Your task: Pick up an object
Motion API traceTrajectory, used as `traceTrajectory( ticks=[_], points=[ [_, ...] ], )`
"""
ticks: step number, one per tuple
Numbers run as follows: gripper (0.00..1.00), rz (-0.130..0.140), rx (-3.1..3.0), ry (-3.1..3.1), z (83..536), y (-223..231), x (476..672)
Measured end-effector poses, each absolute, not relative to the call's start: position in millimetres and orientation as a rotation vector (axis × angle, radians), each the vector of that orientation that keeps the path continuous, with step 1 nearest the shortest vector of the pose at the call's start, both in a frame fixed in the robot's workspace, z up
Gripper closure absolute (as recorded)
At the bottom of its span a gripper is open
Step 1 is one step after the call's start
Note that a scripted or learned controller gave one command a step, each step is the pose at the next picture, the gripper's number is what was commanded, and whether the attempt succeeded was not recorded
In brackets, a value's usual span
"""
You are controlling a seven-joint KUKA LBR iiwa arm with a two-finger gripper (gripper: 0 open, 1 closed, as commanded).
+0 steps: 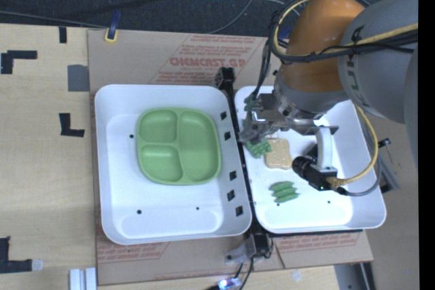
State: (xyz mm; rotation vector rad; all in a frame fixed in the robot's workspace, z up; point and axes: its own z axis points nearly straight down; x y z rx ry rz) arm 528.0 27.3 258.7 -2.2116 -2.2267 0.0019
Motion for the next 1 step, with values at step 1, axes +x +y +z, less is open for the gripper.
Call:
traceTrajectory(
  ticks=[1],
  points=[
    [1.0,0.005,-2.212,-2.225,238.8,79.6,524.3]
  ],
)
